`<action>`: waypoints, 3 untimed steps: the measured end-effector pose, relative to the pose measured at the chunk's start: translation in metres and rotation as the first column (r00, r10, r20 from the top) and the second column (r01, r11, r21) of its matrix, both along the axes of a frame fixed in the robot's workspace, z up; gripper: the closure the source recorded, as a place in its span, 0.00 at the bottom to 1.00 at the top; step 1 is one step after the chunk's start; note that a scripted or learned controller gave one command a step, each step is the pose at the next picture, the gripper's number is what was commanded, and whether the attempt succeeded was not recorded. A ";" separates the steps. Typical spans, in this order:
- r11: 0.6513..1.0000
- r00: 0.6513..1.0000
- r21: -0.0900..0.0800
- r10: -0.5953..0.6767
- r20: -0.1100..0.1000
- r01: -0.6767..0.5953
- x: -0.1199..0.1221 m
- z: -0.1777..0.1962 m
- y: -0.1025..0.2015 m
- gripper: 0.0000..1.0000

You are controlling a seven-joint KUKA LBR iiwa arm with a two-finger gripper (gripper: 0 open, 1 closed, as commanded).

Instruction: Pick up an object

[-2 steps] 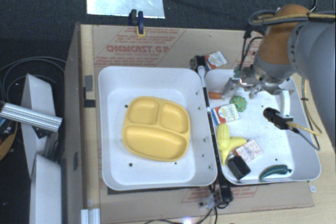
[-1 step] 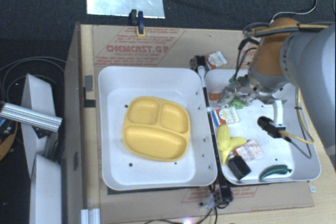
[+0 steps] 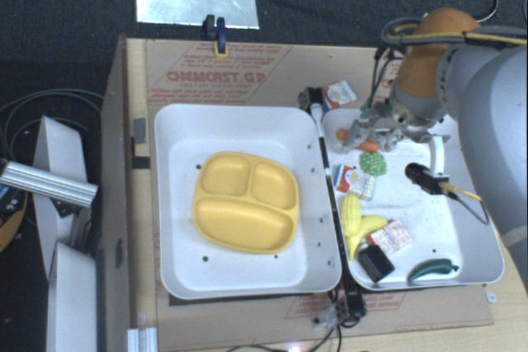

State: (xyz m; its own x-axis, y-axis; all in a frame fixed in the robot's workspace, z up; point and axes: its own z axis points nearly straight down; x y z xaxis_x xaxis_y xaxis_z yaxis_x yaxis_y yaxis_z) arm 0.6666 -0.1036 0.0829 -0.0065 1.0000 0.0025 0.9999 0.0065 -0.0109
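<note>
Over the far end of the shallow white plastic right bin, the grey metal tool hangs close to the far rim; whether it is spread or pressed together cannot be told. Just beneath it lies a small orange rounded piece, smooth and bright, with a green knobbly round toy just beside it on the near side. Toward the dividing wall the floor is crowded: a printed white-and-red packet, a yellow banana-shaped toy, a second printed packet and a black block. A teal curved thing lies by the near rim. Bare floor lies open along this bin's right side. The shallow white plastic left bin holds a yellow divided plastic plate with bare floor all round it.
</note>
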 end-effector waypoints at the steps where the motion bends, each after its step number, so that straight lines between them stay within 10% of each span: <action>1: 1.000 1.000 -0.002 -0.001 0.010 0.001 0.002 0.010 0.013 0.00; 3: 1.000 1.000 -0.002 -0.003 0.006 0.003 0.001 0.001 0.005 0.00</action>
